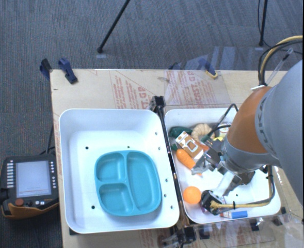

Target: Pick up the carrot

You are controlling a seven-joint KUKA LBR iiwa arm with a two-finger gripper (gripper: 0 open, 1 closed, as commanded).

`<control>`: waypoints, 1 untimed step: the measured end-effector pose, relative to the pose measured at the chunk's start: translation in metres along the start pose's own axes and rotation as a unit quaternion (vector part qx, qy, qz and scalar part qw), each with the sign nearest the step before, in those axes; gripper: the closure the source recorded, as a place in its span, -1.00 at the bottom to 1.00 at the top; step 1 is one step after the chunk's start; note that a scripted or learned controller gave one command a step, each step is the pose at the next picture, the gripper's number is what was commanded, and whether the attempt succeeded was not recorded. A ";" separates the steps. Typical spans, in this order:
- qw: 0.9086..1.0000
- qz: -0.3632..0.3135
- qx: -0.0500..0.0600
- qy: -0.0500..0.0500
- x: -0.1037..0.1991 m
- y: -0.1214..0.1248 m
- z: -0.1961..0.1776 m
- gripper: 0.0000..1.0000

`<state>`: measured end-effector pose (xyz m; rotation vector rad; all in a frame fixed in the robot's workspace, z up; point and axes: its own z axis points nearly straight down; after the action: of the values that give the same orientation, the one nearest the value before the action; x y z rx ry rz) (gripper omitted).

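The carrot [184,158] is a short orange piece lying at the left side of the right bin [255,211], close to the divider between the bins. My gripper [200,163] hangs low over the bin just right of the carrot, at or very near its right end. The grey wrist with its orange band [244,123] reaches in from the right and hides the bin's middle.
An orange ball [192,195] lies at the front left of the right bin. A small brown and white box [188,142], a green item [178,132] and a beige item [201,132] crowd behind the carrot. The left bin [74,138] holds a teal divided plate [127,182].
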<state>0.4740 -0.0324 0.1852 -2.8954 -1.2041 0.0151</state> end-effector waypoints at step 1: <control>0.997 0.073 -0.001 0.001 0.027 0.057 -0.001 -1.00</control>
<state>0.5335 -0.0531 0.1855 -2.9776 -0.9908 0.0104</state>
